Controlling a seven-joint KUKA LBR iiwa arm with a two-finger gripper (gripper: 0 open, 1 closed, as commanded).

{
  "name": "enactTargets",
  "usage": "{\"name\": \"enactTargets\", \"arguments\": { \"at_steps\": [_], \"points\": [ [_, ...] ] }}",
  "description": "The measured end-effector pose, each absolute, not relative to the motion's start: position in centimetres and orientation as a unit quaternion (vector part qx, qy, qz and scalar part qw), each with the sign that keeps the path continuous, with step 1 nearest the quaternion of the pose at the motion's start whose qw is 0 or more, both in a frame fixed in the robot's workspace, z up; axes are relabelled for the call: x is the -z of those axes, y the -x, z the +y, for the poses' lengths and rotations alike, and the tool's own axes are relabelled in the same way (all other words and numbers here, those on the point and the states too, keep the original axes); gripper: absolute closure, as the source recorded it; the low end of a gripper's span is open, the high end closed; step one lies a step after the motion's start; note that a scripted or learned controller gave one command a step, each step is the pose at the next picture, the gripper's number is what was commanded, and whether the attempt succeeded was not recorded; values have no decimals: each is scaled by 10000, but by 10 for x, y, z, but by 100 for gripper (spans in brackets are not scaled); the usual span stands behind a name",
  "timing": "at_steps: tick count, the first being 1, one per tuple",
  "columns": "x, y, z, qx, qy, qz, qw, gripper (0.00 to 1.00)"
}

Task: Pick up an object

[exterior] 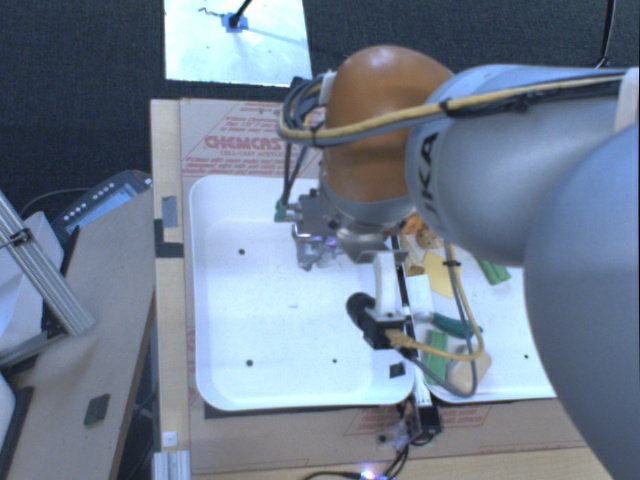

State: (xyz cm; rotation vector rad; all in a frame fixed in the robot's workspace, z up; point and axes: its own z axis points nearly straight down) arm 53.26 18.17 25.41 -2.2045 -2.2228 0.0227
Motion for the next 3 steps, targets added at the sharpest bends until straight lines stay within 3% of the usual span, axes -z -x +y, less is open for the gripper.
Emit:
{"name": "enactTargets", "arguments": {
  "at_steps": [1, 2, 3],
  "points": [
    [-188, -483, 238, -24, 7039, -7103, 26, 100],
    [-305, -525, 234, 70, 7057, -7084, -32, 100],
    [-502, -487, 202, 100, 7055, -7086, -32, 100]
  ]
}}
